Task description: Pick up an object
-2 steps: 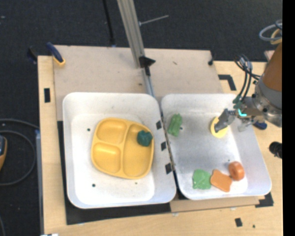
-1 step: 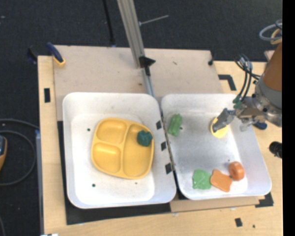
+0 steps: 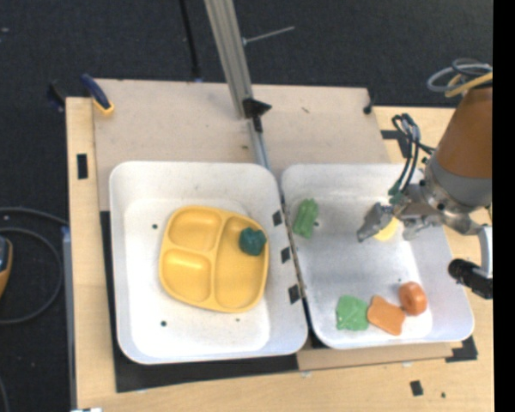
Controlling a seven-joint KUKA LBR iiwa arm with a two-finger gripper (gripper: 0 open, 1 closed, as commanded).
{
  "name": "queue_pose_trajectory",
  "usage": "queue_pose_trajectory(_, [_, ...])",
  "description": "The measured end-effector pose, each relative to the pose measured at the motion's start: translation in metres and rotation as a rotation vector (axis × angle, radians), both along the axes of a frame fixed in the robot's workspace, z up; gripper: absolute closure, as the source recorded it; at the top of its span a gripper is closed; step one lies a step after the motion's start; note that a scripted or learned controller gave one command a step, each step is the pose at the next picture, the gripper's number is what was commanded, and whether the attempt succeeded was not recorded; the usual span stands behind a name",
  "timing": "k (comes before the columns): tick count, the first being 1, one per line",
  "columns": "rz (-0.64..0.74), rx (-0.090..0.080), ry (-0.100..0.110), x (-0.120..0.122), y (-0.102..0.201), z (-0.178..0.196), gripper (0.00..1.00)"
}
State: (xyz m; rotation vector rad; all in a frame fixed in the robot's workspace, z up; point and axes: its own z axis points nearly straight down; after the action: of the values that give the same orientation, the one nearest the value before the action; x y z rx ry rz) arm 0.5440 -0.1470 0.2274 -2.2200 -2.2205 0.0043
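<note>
My gripper [image 3: 392, 227] hangs low over the right bin [image 3: 343, 183], near its right side, and looks open. A small yellow object [image 3: 386, 231] lies between its fingers, close to the left finger [image 3: 370, 225]; I cannot tell whether they touch. A light green piece [image 3: 305, 217] lies at the bin's left edge. Along the front of the bin lie a green piece [image 3: 352, 313], an orange piece [image 3: 386, 316] and an orange-red piece [image 3: 413, 298]. The left bin [image 3: 137, 204] holds a yellow divided plate [image 3: 208, 260] with a dark green object [image 3: 252, 241] on it.
A metal post [image 3: 232, 50] rises behind the seam between the two bins. Cables [image 3: 409, 153] hang beside the arm's wrist. A black fitting [image 3: 470, 277] juts in at the right bin's right rim.
</note>
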Motion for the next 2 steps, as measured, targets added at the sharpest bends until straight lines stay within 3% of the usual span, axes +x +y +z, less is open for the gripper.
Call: queue_pose_trajectory(2, [-0.001, 0.0, 0.0, 0.007, 0.0, -0.119, 0.0])
